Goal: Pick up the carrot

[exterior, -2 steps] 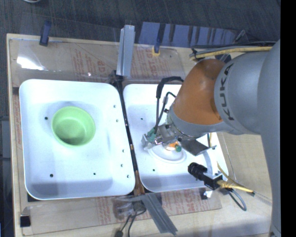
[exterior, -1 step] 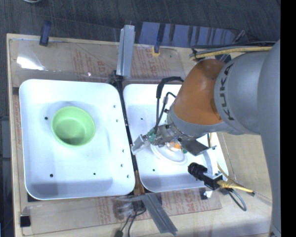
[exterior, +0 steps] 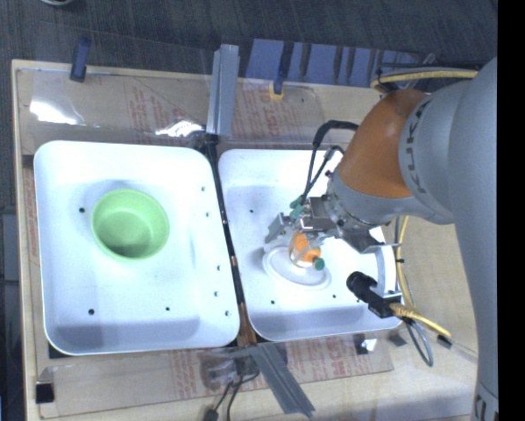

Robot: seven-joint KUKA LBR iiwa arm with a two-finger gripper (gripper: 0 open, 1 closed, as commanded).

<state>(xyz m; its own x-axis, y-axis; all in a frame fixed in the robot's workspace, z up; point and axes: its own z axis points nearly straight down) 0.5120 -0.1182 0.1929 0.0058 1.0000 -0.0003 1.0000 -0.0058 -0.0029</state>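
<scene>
Left bin [exterior: 60, 261] holds a green bowl [exterior: 131, 224], sitting well apart from the action; we leave it alone. Between the bins runs a dark divider [exterior: 227, 244]. Right bin [exterior: 244, 191] has a small white plate [exterior: 290, 268] near its middle, and the carrot [exterior: 307, 250] lies on or just above that plate, orange with a bit of green at the end. The gripper [exterior: 302, 238] is right over it, touching or nearly so. We cannot tell how the pincer stands, nor whether the carrot is caught.

For this step we judge: centre on the carrot's thick part, close firmly, lift straight so the plate stays put.

Surface: smooth white plastic, shallow walls, likely slippery. The bins rest on a wooden bench [exterior: 113, 103], dark carpet [exterior: 157, 7] beyond it.
</scene>
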